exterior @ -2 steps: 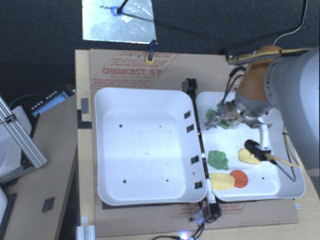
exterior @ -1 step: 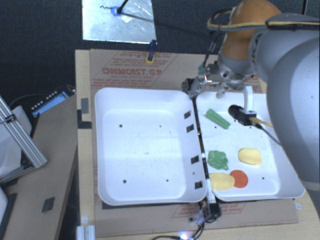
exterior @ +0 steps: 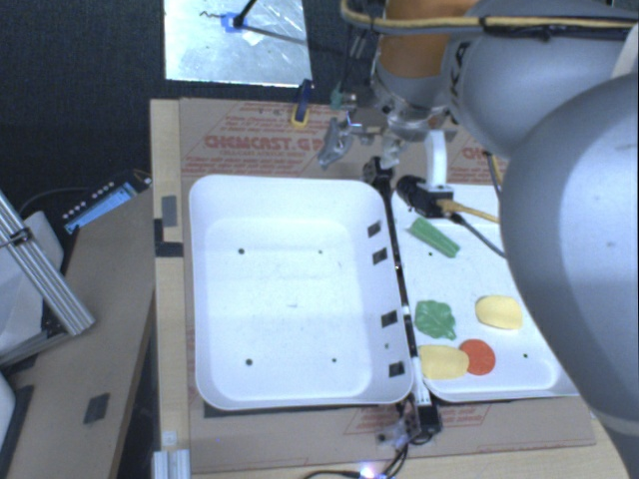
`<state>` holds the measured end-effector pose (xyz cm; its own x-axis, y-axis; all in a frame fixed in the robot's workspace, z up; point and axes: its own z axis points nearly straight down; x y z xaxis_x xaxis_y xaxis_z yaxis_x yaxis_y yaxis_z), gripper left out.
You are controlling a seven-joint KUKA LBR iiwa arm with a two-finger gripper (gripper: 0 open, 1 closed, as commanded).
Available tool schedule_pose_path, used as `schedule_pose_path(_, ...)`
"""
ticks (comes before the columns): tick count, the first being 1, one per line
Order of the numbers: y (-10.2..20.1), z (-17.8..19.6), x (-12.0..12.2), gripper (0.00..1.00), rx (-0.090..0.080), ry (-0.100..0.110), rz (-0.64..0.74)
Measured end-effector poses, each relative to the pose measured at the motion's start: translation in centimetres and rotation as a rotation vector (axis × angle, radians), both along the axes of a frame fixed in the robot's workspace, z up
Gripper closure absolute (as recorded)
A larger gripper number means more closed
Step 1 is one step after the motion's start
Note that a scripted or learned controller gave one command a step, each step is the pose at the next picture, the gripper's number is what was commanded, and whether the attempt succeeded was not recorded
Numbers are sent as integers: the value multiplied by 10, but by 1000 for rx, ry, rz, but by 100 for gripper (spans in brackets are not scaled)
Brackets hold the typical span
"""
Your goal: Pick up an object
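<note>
The right bin (exterior: 504, 385) holds several small things. A green oblong block (exterior: 434, 238) lies near its far left. Closer to the front are a green leafy piece (exterior: 435, 317), a yellow oval (exterior: 498, 312), a second yellow piece (exterior: 443, 362) and a red disc (exterior: 478, 357) touching it. My gripper (exterior: 374, 158) hangs over the far end of the wall between the two bins, up and to the left of the green block. Nothing visible is held in it. The arm's grey bulk hides the bin's right side.
The left bin (exterior: 290, 287) sits beside the right one, and the shared wall (exterior: 397, 287) carries black clips. Both rest on a cardboard sheet (exterior: 250, 138). A shiny foil sheet (exterior: 235, 23) lies at the back left.
</note>
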<state>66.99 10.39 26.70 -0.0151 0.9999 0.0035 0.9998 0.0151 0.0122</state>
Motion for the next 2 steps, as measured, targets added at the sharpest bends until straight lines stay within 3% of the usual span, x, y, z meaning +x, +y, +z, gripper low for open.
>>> schedule_pose_path(1, -8, 6, 0, 100, -4, 6, -4)
schedule_pose_path(2, 67, 105, -1, 100, 2, 0, -3)
